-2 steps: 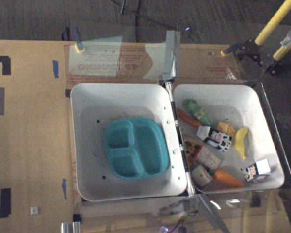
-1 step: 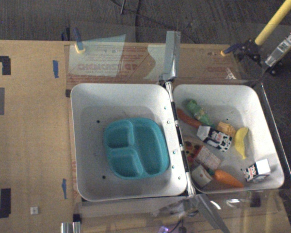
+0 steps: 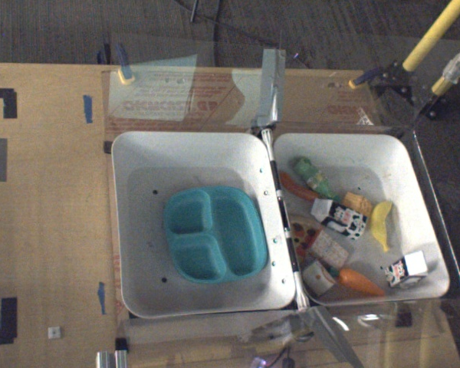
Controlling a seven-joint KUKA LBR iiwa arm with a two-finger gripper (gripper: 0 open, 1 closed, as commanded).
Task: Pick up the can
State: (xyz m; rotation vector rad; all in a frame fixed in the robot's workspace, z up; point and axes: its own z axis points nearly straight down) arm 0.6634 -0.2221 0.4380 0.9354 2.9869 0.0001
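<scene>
Not yet lifted: can (image 3: 317, 277) lying among toys in right bin (image 3: 368, 146); cannot tell claw's state.

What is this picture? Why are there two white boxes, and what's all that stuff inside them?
You are looking down from a camera fixed above a workbench. A robot arm works here: it reaches in from the right side and tries to pick things up with a pincer, like a claw game.

The left bin holds a teal plate with three sections.

The right bin is full of toys: a yellow banana, an orange carrot, a green toy, two little cartons with cow spots, and a small can lying near the front edge.

The robot's job is to pick up that can. Right now it rests in the bin among the toys.
</scene>
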